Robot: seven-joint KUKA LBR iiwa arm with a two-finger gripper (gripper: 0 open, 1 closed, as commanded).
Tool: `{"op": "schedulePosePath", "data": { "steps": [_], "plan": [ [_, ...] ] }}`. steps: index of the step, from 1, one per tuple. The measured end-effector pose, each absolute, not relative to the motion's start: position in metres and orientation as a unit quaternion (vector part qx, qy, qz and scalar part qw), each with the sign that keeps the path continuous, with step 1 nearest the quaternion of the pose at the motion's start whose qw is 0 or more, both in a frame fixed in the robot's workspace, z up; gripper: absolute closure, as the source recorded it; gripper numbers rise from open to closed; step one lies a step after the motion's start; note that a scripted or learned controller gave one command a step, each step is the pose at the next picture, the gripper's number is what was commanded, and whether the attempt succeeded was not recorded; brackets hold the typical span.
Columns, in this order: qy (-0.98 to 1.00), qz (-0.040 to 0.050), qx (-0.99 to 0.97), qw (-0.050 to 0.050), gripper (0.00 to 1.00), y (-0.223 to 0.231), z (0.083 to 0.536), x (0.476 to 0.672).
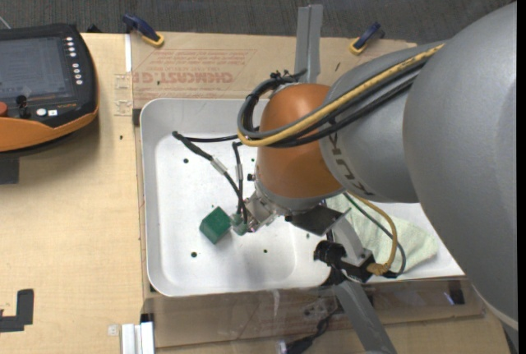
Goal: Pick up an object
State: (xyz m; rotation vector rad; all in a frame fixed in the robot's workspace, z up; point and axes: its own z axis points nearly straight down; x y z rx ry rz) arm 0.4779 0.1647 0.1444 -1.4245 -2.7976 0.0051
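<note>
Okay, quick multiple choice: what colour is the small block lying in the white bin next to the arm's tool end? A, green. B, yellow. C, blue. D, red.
A: the small block on the floor of the white bin, just left of the gripper, is plainly green.

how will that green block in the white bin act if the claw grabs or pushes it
The green block looks small and boxy, so it is probably stiff and light. Its flat faces suggest it would slide on the smooth white bin rather than roll. It sits slightly tilted beside the claw, so a nudge might turn or tip it.
</note>
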Motion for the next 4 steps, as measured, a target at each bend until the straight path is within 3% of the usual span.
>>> {"op": "schedulePosePath", "data": {
  "steps": [1, 2, 3, 4],
  "plan": [
    [-0.954, 0.0013, -0.3, 0.001, 1.0, 0.191, 0.154, 0.478],
    [-0.893, 0.0021, -0.451, 0.002, 1.0, 0.156, 0.145, 0.478],
    [-0.928, 0.0017, -0.372, 0.002, 1.0, 0.14, 0.13, 0.478],
    [-0.885, 0.0015, -0.466, 0.0, 1.0, 0.096, 0.189, 0.478]
  ]
}}
